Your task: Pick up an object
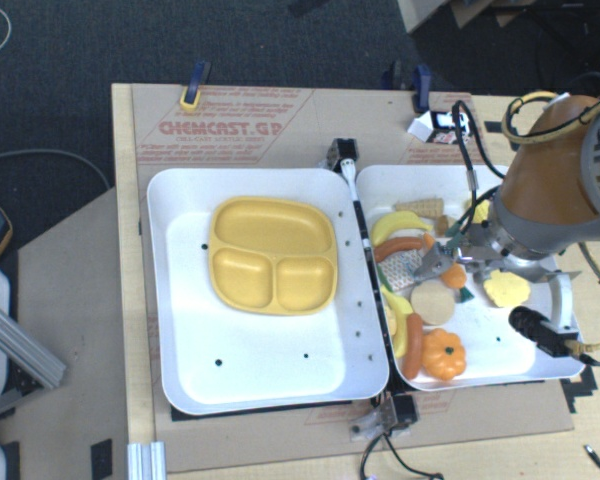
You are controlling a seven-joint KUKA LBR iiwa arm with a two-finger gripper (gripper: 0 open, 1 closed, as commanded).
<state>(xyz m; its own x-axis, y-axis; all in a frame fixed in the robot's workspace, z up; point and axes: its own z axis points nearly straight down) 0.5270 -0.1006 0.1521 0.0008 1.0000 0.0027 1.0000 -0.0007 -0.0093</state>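
The gripper [448, 260] hangs low in the right bin [500, 363], at centre-right of the frame — I cannot tell its state. Just below lies a pale round disc [435, 305]: probably light, stiff, smooth — best taken across its edges.

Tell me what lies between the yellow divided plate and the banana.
In the camera view, bare white floor of the left bin, then the two bins' touching rims, lie between the yellow divided plate and the banana.

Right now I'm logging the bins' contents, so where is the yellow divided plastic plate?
The yellow divided plastic plate lies in the left white bin, in its upper middle, on the camera view's left half.
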